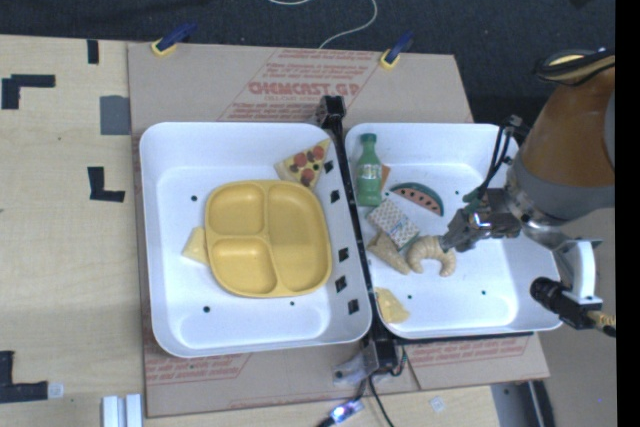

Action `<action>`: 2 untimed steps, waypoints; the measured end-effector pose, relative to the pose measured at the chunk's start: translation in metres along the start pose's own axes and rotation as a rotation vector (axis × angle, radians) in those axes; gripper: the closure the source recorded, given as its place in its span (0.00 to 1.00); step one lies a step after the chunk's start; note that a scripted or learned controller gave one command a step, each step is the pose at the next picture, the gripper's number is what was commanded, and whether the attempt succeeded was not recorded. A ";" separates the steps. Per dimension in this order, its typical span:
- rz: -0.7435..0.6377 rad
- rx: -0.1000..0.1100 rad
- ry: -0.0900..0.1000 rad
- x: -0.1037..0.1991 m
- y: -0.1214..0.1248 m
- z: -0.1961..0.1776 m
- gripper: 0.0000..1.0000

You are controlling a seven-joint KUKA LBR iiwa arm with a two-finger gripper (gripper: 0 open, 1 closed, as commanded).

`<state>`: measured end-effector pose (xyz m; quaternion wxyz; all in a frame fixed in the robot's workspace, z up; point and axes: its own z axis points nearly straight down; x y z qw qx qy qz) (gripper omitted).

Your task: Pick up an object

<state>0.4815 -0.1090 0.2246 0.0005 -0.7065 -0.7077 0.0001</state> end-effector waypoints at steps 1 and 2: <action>-0.005 0.001 0.001 0.045 0.026 0.010 1.00; -0.005 -0.001 0.001 0.087 0.062 0.011 1.00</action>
